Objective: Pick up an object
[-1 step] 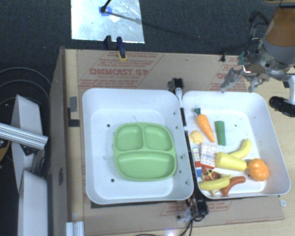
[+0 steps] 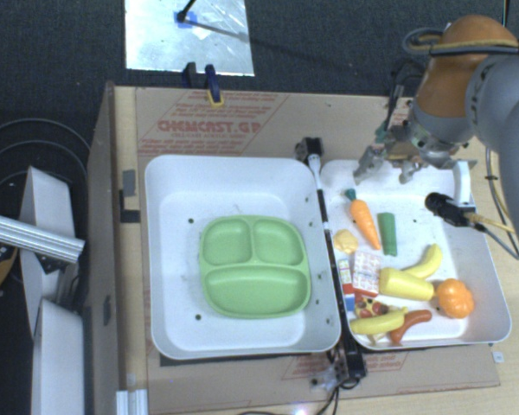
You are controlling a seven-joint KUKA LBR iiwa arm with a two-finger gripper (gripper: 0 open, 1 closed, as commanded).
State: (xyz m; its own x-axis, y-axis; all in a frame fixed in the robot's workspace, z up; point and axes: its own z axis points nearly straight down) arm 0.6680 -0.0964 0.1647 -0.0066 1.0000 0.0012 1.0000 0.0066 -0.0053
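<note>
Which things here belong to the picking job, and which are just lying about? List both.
For the job: gripper, carrot, green stick, bananas, orange, right bin.

Lying about: green divided plate, left bin, foil sheet, blue clamps.

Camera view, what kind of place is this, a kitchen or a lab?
Most likely a robotics lab: a robot arm hangs over two white bins, one with toy food, on a cardboard-lined bench.

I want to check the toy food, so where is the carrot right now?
The carrot lies in the right bin, near its upper left, just left of the green stick and below the gripper.
</note>
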